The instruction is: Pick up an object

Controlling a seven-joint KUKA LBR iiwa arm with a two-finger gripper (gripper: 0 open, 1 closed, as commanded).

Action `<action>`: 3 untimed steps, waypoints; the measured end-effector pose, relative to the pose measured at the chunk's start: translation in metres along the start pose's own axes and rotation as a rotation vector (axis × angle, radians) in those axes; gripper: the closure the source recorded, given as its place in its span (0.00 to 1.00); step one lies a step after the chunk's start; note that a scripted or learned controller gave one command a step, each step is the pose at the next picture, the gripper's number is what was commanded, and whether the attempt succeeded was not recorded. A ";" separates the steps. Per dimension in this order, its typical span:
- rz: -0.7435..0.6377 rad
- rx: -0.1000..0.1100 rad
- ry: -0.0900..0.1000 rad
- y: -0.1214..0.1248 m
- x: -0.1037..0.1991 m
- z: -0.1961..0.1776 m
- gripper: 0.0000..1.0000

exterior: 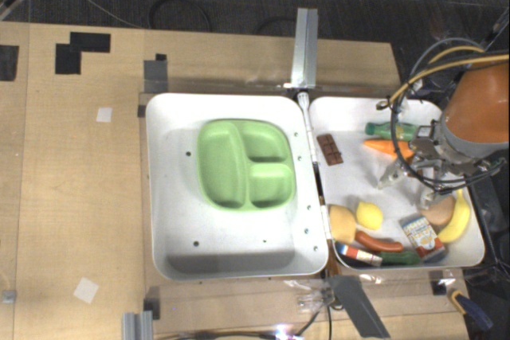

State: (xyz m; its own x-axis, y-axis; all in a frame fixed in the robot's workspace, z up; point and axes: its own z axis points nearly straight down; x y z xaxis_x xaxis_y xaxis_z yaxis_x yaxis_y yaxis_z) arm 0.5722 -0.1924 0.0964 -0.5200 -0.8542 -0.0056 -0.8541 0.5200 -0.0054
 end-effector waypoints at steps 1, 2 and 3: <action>-0.112 0.007 -0.005 -0.009 -0.078 0.008 0.00; -0.108 0.014 -0.014 -0.012 -0.082 -0.005 1.00; -0.339 0.003 -0.002 -0.068 -0.082 -0.098 1.00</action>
State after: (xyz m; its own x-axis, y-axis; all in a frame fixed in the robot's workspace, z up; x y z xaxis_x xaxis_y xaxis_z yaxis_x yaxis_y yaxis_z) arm 0.6717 -0.1579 0.1952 -0.2063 -0.9785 -0.0047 -0.9784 0.2064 -0.0104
